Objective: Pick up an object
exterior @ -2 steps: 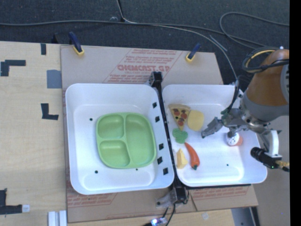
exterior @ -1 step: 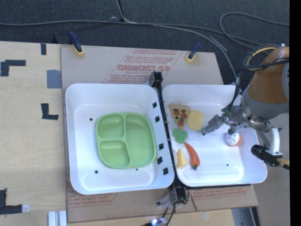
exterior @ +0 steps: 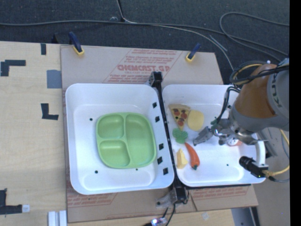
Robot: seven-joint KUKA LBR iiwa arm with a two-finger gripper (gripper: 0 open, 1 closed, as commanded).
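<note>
Pincer hangs low in the right white bin, fingers slightly spread and pinching nothing, tips aimed at the toy food: green broccoli piece, orange carrot and yellow round piece, likely lining up a grasp.

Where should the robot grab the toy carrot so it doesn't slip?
Probably across the middle of the toy carrot, coming straight down from above. It lies flat on the floor of the right bin, long and thin, its orange end toward the front wall, so the jaws should close across its narrow width. The pale yellow wedge lies close on one side, leaving little room there.
</note>
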